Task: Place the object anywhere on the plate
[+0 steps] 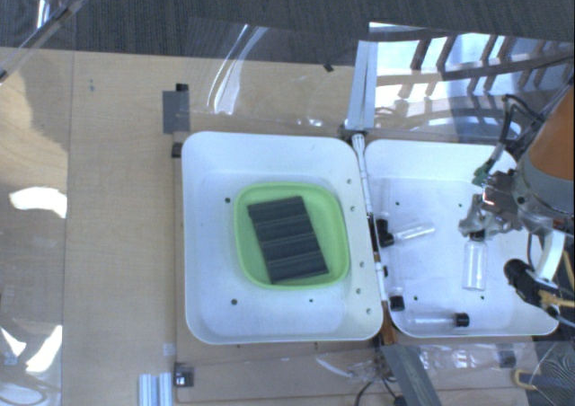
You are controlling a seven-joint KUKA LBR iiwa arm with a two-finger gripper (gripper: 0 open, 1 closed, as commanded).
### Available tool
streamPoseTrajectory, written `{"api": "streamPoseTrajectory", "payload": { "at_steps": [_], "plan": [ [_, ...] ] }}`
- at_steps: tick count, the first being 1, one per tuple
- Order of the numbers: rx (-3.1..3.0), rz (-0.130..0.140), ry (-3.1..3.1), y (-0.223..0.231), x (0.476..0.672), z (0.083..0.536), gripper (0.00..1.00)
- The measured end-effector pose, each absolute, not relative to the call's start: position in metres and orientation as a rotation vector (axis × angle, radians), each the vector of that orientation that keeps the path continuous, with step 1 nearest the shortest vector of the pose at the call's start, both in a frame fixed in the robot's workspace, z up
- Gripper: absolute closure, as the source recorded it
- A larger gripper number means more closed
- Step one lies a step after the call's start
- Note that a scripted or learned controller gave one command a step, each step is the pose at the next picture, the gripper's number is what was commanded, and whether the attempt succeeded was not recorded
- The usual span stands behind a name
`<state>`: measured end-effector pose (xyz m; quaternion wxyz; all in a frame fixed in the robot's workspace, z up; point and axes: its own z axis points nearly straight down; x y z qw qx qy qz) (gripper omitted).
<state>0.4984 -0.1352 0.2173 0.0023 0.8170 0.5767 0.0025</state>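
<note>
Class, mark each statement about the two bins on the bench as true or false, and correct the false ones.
1. A green plate sits in the left bin. True.
2. A dark ridged block lies on the plate. True.
3. The plate is red. False: it is green.
4. The tool hovers over the left bin. False: it is over the right bin.
5. Clear tubes, such as the one near the front wall, lie in the right bin. True.
6. The dark block lies in the right bin. False: it is on the plate.
</note>
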Motion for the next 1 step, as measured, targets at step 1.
{"api": "streamPoseTrajectory", "payload": {
  "at_steps": [1],
  "plan": [
    [2.493,0.005,1.908,-0.0479,0.4963,0.1844,1.00]
  ]
}}
